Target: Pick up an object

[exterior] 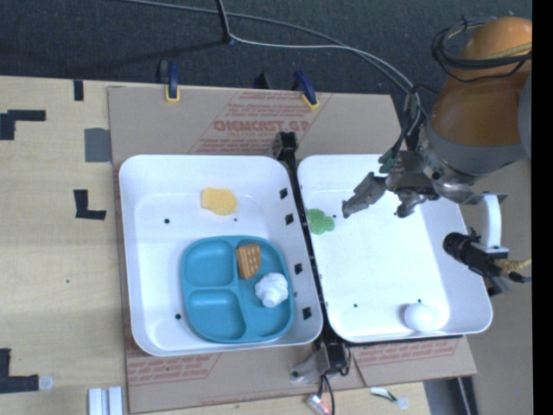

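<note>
A smooth white ball [422, 316] sits nearest; up-left of it, a crinkly green lump [320, 222]; the dark metal gripper [378, 207] gapes wide, empty.

Two white bins sit side by side on cardboard over the tabletop [52, 258]: left bin [143, 180] has a yellow piece [219, 201] near its back and a blue divided tray [207, 305] w/ a waffle-like brown piece [248, 260] & a white crumpled item [272, 290] in its right compartment. Right bin [380, 275] has a green object [320, 222] by its left wall & a white ball [422, 316] near the front rim. Arm comes in from the right, end effector [380, 204] above the right bin w/ fingers spread apart, nothing between them, near the green object but apart from it.
</note>
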